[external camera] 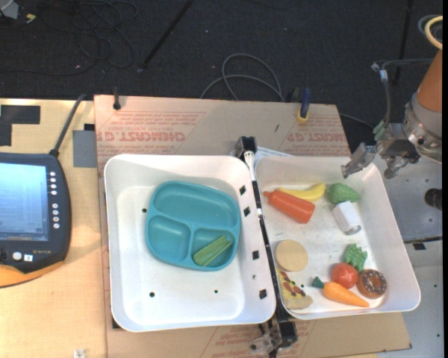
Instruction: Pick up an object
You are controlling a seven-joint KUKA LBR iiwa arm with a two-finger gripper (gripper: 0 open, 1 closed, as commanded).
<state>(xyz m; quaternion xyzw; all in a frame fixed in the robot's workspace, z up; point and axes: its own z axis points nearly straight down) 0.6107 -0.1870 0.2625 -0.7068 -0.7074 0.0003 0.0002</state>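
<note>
The right bin (397, 226) holds several toy foods: a red-orange pepper (290, 205), a yellow banana (308, 192), a green leafy piece (344, 193), a white block (348, 217), a round cracker (291, 256), a pizza slice (293, 289), a tomato (344, 275), a small carrot (345, 294), a chocolate donut (372, 283) and a broccoli piece (355, 256). My gripper (375, 162) hangs open over the bin's far right corner, above and right of the leafy piece, with nothing between its fingers.
The left bin (127, 274) holds a teal divided tray (187, 215) with a green pickle slice (213, 250) in its lower right compartment. A pendant with a screen (19, 207) lies on the bench at left. Cables trail over the dark floor behind.
</note>
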